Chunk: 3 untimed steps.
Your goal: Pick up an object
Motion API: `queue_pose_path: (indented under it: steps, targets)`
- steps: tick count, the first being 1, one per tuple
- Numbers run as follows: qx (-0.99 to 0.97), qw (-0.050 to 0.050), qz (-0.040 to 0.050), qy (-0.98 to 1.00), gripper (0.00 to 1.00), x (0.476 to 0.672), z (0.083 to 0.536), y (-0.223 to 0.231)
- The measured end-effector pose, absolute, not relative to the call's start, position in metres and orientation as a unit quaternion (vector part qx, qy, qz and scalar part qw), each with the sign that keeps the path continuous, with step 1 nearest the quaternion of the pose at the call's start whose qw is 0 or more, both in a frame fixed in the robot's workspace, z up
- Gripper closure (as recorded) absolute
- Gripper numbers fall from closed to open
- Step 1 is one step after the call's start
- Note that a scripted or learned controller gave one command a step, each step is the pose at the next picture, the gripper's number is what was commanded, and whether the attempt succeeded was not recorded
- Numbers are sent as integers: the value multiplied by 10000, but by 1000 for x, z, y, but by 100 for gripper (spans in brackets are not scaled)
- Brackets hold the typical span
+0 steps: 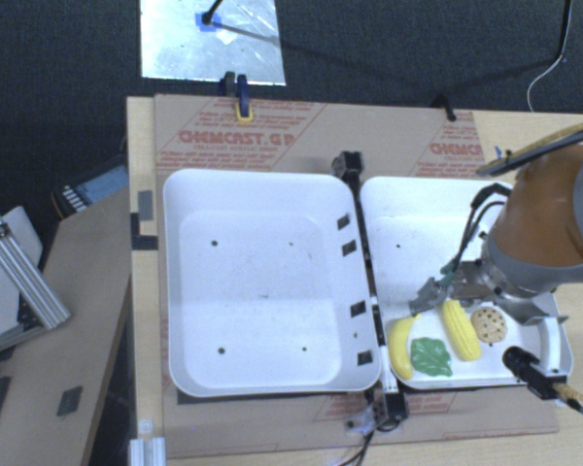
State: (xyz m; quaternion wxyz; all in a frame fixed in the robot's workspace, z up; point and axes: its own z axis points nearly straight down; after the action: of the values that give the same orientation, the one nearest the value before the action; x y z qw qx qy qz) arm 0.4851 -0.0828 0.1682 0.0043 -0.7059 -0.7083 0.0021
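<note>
Four items crowd the right bin (408, 212) — tool (437, 294) (grip state unclear) just above the corn (461, 329).

You get a bright, even light from above. The white bins (262, 280) shine but don't glare. A foil sheet (212, 27) at the top gleams. Shadows are soft and small. The picture looks a bit grainy and soft all over.

arm (554, 223): grey | orange band | black cables | grey hand (439, 291)
</note>
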Motion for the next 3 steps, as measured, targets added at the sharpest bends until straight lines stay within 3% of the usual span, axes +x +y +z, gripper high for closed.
queue_pose_path:
  steps: [1,2,3]
  targets:
    - [-7060,-13,-11,-7082,100,488,186,-85]
    - [-7060,-12,-10,-7082,0,488,186,-85]
    - [-7044,-54,-47,-7098,0,489,299,-69]
